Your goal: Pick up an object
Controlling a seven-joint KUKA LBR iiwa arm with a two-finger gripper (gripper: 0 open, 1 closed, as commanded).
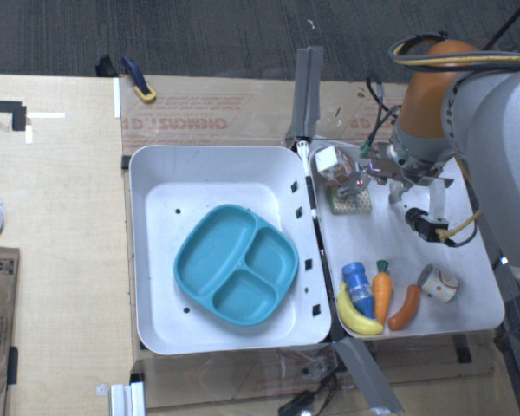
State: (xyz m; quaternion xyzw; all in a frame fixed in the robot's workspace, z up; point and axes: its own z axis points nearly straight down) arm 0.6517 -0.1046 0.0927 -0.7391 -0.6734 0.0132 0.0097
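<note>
My gripper (357, 180) hangs low over the far left corner of the right bin (468, 315). Directly under it lies a small greenish, grid-patterned piece (349, 200), partly covered by the gripper. A white block (325, 159) sits just to the gripper's left, against the bin's corner. Along the near edge of the same bin lie a yellow banana (357, 316), a blue bottle (358, 286), an orange carrot (381, 291), a red-orange sausage-shaped item (405, 308) and a small white and grey piece (438, 284).
The left bin (156, 180) holds a blue divided plate (236, 264). A grey post (308, 94) rises behind the wall between the bins. The arm's grey body (494, 137) and a black cable (429, 225) cover the right bin's far right part.
</note>
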